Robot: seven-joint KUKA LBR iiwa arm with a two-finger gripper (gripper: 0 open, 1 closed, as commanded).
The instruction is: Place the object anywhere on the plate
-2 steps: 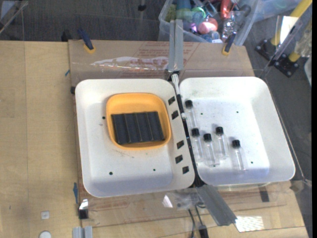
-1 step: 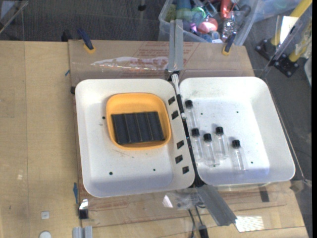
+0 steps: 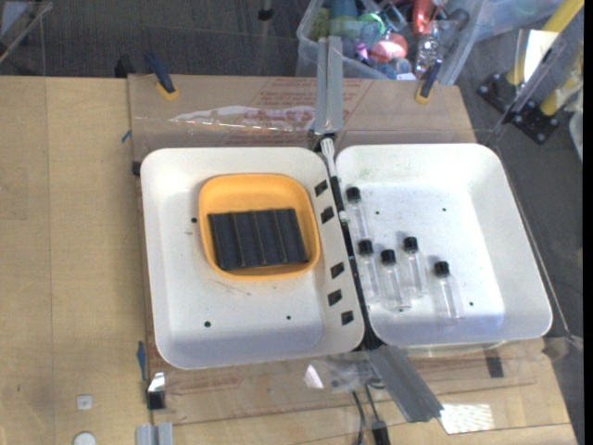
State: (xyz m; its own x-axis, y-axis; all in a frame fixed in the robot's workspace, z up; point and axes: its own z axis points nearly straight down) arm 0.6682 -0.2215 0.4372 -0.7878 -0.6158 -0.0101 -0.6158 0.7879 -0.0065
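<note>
Two shallow white bins sit side by side mid-frame. The left bin [image 3: 176, 276] holds an orange plate [image 3: 211, 193], and a dark ribbed slab [image 3: 258, 238], possibly a grooved tray, lies flat on the plate's middle, within its rim. The right bin [image 3: 482, 211] holds five small clear vials [image 3: 390, 276] with black caps, clustered in its left half, near the divider between the bins. A clear tub of colourful items [image 3: 398, 17] stands at the upper right of the frame. The state of the pincer cannot be told from this view.
</note>
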